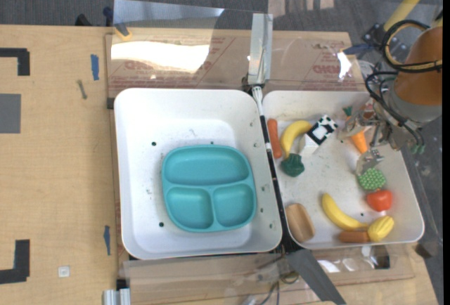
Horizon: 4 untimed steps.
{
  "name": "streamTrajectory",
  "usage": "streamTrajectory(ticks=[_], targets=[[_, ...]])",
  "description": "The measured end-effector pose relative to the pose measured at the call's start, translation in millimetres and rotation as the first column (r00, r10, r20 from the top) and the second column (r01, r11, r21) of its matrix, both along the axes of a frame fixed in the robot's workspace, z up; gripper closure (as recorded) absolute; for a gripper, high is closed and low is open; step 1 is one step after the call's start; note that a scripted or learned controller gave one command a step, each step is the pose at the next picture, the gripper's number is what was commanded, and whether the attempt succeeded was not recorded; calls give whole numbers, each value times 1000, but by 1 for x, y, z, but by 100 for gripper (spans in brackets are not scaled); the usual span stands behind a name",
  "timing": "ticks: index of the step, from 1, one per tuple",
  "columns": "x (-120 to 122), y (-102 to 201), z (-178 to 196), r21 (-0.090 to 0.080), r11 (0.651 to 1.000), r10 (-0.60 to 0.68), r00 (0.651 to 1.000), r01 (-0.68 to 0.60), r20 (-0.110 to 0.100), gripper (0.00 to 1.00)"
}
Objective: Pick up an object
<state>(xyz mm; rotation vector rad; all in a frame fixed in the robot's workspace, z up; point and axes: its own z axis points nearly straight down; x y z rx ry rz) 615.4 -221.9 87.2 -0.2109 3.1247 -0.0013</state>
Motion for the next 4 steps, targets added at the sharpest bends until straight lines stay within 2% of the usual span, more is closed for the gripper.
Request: streamTrajectory(ticks=[1, 2, 3, 4], targets=[[4, 0, 15, -3, 1000, -1, 1000, 1, 16, 100], [4, 0, 14, -1, 1000, -2, 1000, 2, 14, 0], [-57, 10, 1, 0, 1000, 14, 1000, -14, -1, 0], [-30, 38, 1, -1, 1000, -31, 1000, 31, 4, 0]])
